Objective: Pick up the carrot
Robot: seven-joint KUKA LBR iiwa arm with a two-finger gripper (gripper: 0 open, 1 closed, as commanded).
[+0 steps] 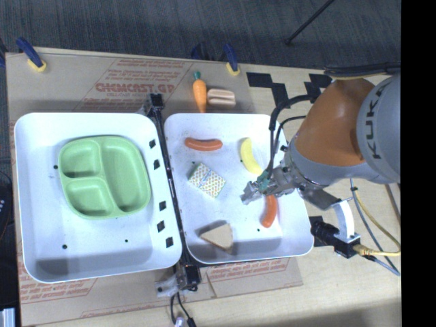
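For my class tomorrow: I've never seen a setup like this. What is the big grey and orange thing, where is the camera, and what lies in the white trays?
The grey and orange thing is a robot arm, reaching in from the right. Its gripper is low over the right bin. One camera looks down at a slant from above the bench.

The left bin holds a green divided plate. The right bin holds toy food: a sausage, a banana, a patterned block, a bread slice and a small orange-red piece by the gripper. The carrot lies outside the bins, on the cardboard behind them, beside a small layered block.
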